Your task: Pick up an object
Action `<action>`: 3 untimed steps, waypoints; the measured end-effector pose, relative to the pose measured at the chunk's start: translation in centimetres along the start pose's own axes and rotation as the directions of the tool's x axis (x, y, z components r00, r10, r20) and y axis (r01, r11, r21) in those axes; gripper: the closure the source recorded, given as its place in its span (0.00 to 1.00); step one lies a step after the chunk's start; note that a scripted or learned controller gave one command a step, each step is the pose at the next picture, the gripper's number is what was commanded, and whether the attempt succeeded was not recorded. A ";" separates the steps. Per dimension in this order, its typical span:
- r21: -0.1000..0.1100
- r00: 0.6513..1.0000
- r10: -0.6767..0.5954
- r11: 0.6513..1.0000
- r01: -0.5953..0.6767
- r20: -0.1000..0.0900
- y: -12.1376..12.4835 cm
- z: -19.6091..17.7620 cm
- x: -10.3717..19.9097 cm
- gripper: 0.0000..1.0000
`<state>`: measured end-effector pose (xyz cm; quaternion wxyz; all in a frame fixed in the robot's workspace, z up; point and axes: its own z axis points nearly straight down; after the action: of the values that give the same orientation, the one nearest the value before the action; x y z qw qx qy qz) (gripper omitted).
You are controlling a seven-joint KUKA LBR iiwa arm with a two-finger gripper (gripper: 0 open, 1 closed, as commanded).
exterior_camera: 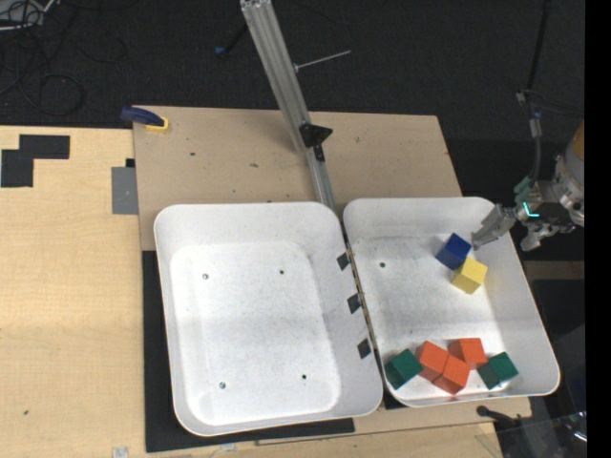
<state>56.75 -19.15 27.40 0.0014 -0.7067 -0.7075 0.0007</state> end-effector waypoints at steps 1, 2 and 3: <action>0.004 1.000 0.001 1.000 -0.001 -0.001 0.6 4.7 -0.2 0.00; 0.005 1.000 0.002 1.000 -0.002 -0.002 1.0 9.2 0.2 0.00; 0.005 1.000 0.004 1.000 -0.004 -0.002 1.1 13.8 0.9 0.00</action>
<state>57.77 -18.26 13.62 0.0037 -0.7082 -0.7060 0.0018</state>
